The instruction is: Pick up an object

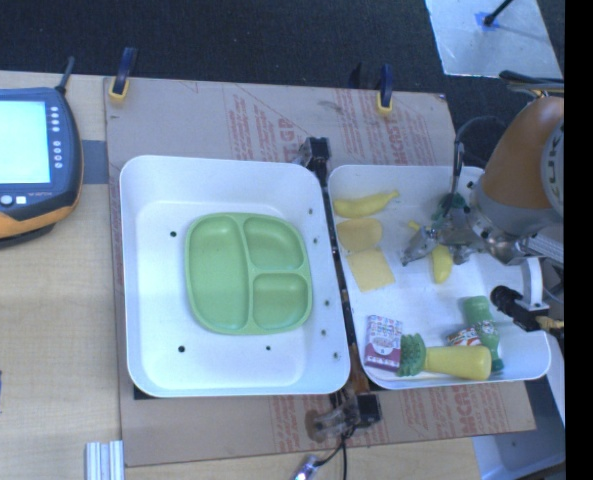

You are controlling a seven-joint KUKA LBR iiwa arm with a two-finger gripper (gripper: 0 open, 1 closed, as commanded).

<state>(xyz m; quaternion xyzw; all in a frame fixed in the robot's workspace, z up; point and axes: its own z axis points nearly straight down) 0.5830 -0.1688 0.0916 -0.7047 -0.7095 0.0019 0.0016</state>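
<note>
Camera view shows the gripper (438, 243) low in the right bin (536, 368), fingers pinching a small yellow piece (442, 263); the hold looks shallow, so lifting could drop it.

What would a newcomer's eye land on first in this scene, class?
Probably the green divided plate, alone in the middle of the left bin. Next, the right bin, scattered with toy food: a yellow banana near its top, a corn cob along its bottom. The gripper hangs over that bin.
</note>
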